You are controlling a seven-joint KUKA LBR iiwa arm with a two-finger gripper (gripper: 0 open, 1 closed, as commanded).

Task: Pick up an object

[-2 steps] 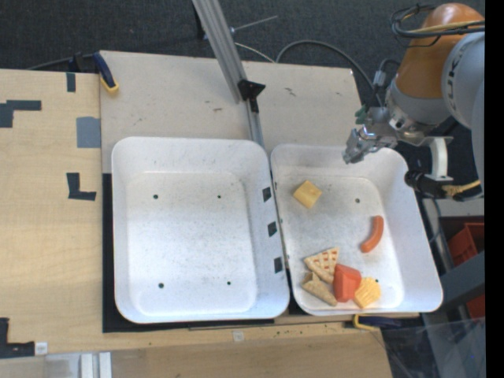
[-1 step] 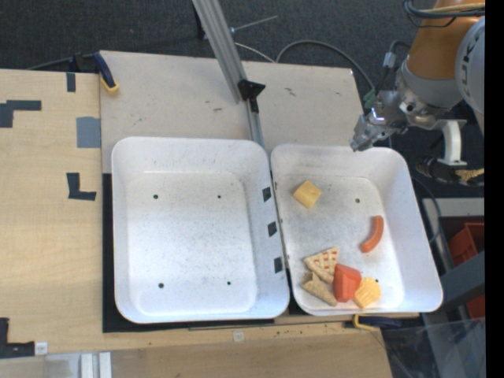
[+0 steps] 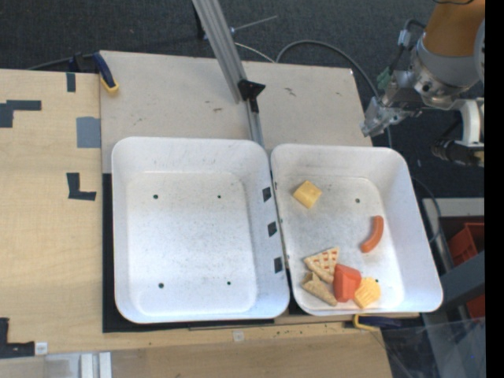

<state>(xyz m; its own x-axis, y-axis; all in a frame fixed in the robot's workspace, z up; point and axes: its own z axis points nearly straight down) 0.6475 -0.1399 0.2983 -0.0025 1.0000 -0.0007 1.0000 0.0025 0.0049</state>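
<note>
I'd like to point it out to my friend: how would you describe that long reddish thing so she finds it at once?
Look in the right bin, near its right wall. The sausage lies alone there, above the heap of toy food in the bottom corner. It is the only slim, curved, orange-red piece.

From my seat the gripper [image 3: 376, 123] reads as dull grey metal, and the arm [image 3: 450, 34] above it wears a smooth satin orange shell over a grey casing. Just below the gripper, the right bin [image 3: 409, 203] looks like matt white plastic, speckled with fine dark grit; the left bin [image 3: 126, 211], farther off from it, has the same scuffed, dusty finish. Beyond the gripper's far side, the bench top [image 3: 165, 93] looks like pale matt board with faint marks. The slanted rail [image 3: 220, 38] shows ribbed brushed aluminium. The sausage piece [image 3: 372, 234] below the gripper looks smooth, slightly glossy plastic.
</note>
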